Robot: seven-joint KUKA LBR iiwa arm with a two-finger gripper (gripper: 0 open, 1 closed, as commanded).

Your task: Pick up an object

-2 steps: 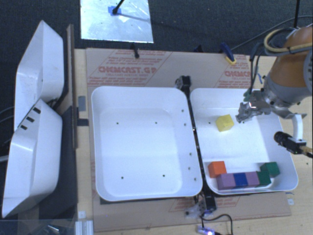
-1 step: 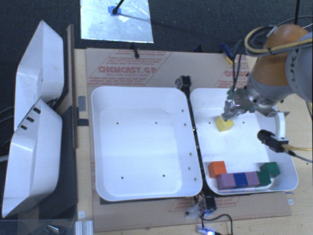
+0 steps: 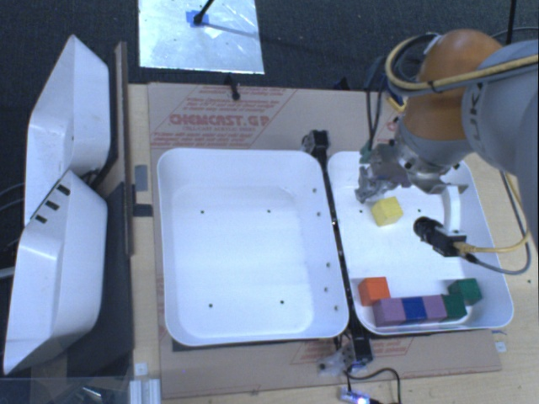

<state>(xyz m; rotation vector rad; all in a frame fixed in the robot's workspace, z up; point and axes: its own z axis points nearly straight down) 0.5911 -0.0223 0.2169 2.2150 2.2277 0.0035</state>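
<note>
Yellow block [image 3: 386,211] is seen in the right bin [image 3: 488,225], near its upper left, just beside the tool [image 3: 370,188]. Contact cannot be told; the tool's opening cannot be told either. Orange block [image 3: 374,289] lies at the near edge.

The arm [image 3: 472,82] runs off the right edge, so most of it's cut off. It also covers the right bin's [image 3: 497,305] back corner. Can't really make out the gripper [image 3: 370,188], it's a blurry grey lump beside the yellow block [image 3: 387,211].
</note>
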